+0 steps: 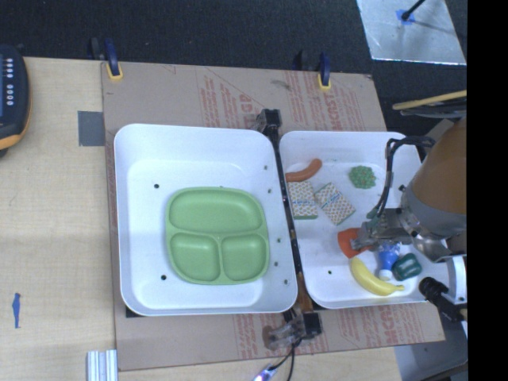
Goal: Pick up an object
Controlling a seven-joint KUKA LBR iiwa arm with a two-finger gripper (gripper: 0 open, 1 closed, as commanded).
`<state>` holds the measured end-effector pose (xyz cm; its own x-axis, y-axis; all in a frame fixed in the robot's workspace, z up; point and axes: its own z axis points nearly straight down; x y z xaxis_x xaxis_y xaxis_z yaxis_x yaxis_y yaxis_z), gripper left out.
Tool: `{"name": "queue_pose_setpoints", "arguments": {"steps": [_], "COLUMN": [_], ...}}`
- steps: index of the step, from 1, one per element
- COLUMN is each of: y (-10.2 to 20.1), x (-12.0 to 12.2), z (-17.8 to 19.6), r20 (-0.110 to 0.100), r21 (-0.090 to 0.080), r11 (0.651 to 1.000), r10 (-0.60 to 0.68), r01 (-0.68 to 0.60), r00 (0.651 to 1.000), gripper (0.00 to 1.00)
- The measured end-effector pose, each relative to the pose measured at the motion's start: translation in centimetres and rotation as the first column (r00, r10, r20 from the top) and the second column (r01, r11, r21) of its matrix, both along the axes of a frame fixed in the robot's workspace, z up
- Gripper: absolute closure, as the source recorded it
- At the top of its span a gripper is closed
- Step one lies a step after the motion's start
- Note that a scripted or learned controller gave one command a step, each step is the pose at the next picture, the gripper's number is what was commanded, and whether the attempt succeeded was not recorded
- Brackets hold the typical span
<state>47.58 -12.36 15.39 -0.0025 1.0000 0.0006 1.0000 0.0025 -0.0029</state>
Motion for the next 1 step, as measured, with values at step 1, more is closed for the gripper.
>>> {"name": "queue_pose_setpoints", "arguments": {"steps": [1], "y": [6.45], "x": [5.44], "z": [5.25], "r20": [0.0], "r21": [0.001], "r11": [1.0], "r10": [0.003], "r01": [-0.003], "r00": [1.0], "gripper": [1.0]}}
